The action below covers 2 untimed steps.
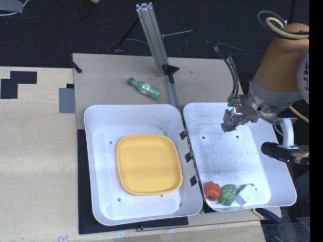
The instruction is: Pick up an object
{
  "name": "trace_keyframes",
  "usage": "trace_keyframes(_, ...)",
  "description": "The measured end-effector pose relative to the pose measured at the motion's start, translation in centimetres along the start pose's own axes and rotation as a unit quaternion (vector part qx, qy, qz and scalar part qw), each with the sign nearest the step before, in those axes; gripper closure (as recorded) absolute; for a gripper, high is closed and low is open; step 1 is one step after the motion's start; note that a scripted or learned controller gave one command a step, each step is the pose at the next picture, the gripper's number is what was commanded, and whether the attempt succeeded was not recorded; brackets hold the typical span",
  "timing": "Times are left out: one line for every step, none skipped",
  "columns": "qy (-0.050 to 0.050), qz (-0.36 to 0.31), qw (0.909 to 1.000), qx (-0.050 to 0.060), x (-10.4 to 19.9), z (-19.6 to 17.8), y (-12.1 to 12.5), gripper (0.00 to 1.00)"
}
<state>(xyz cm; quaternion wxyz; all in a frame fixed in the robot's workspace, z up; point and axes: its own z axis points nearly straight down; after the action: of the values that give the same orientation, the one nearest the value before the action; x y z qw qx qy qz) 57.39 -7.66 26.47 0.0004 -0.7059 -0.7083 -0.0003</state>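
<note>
My gripper (pixel 229 123) hangs over the far part of the right bin (pixel 227 150), above bare white floor. Nothing shows between its fingers. At the near edge of that bin lie a red pepper-like toy (pixel 212 190), a green bumpy toy (pixel 228 194) and a small white-grey block (pixel 244 194), close together and well toward the front from the gripper. A yellow square plate (pixel 149 163) lies flat in the left bin (pixel 101 135).
A green bottle (pixel 145 88) lies on its side on the bench behind the left bin. A slanted aluminium bar (pixel 157 39) rises between the bins at the back. Black clips (pixel 187 155) sit along the divider between the bins.
</note>
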Motion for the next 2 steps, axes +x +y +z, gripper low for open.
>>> trace_keyframes(0.000,0.000,1.0000,0.000,5.5,0.1,-1.1,1.00)
trace_keyframes(0.000,0.000,1.0000,0.001,10.6,2.0,-1.1,1.00)
